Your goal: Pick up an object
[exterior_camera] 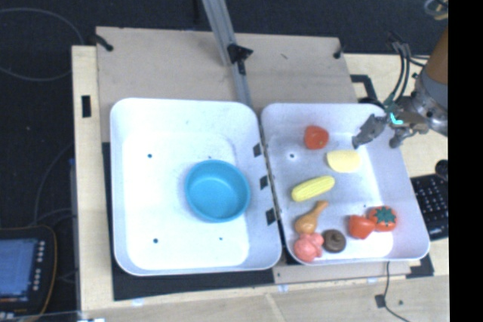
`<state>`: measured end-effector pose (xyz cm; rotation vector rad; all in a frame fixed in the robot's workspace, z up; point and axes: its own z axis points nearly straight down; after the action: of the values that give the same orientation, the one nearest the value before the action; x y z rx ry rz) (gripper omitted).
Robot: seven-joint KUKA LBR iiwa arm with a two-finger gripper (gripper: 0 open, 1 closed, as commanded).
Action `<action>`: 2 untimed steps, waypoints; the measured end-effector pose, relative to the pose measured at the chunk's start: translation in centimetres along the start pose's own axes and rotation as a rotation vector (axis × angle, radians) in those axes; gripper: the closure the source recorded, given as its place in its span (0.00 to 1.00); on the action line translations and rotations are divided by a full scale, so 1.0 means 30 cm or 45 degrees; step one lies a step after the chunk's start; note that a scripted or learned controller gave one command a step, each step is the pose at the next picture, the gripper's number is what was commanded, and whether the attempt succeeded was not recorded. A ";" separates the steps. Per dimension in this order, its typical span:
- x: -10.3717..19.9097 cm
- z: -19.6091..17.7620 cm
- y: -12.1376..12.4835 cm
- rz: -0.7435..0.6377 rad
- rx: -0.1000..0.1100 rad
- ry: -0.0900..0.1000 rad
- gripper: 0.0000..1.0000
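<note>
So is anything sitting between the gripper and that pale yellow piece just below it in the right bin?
Nothing visible. The gripper hangs over the right bin's upper right part, and the pale yellow piece lies just down-left of it with bare white floor between. The red piece sits off to the side, left of that line.

On the desk (181, 64) sit two white bins. The left bin (143, 132) holds a blue bowl (217, 190) at about 4 o'clock from its middle. In the right bin (392, 177): a tomato (316, 137) at 11 o'clock, a lemon (344, 161) just beside it, a corn cob (312, 188) centre, then a drumstick (309, 219), pink piece (307, 247), donut (333, 240) and strawberry (373, 222) along 6 to 5. The gripper (383, 132) hangs at 1 o'clock, fingers (367, 133) spread with nothing between them
</note>
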<state>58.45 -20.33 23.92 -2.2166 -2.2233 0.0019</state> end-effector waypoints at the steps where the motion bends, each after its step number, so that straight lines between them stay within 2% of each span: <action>1: -0.001 -0.009 0.003 0.000 -0.006 -0.001 0.00; 2: -0.032 0.190 -0.013 0.004 0.002 -0.004 0.00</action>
<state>58.05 -21.28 18.24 -2.2202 -2.2208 0.0071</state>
